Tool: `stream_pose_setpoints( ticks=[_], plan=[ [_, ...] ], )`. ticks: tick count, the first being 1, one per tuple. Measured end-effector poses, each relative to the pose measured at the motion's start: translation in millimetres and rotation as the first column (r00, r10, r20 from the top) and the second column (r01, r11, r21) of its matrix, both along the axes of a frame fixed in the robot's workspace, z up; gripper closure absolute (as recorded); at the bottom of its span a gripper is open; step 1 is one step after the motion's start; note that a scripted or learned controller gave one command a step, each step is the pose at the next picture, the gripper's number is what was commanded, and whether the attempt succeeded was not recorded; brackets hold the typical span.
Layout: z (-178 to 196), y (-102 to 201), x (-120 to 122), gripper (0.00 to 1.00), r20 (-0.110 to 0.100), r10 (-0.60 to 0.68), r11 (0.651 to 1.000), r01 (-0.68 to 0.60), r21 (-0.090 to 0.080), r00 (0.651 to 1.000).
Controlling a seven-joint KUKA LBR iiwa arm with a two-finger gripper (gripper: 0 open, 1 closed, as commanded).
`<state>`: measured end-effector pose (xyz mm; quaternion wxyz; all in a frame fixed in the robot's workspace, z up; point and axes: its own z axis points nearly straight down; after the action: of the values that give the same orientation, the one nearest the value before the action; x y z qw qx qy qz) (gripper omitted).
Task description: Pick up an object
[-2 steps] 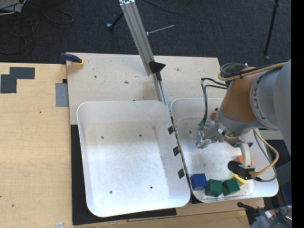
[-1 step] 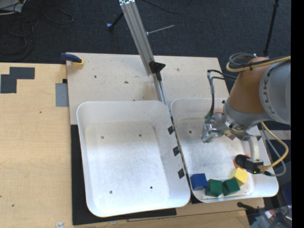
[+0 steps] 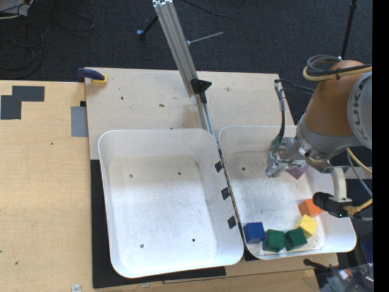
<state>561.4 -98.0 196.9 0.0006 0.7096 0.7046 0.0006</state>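
I see the gripper [image 3: 281, 163] over the right bin [image 3: 261, 181], jaws pinching a small purple block [image 3: 296, 172]. Nearer the bin's front rim sit the orange [image 3: 310, 207], yellow [image 3: 309, 224], two green [image 3: 285, 239] and blue [image 3: 253, 232] blocks.

We see five small blocks clustered in the right bin's near corner: a blue cube [image 3: 253, 231], two green blocks [image 3: 275, 240] [image 3: 296, 238] touching each other, a yellow one [image 3: 309, 224] and an orange one [image 3: 310, 207], with a purple block [image 3: 296, 171] lying farther up.
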Motion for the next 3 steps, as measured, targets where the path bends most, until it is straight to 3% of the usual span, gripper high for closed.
stream_pose_setpoints(
  ticks=[1,2,3],
  plan=[
    [42.9,-1.5,0.7,1.00,0.000,0.007,1.000,-0.007,0.000,1.000],
    [41.6,51.4,14.0,1.00,-0.003,0.011,1.000,-0.011,0.002,1.000],
    [33.6,111.1,8.8,1.00,-0.006,0.012,1.000,-0.012,0.003,1.000]
  ],
)
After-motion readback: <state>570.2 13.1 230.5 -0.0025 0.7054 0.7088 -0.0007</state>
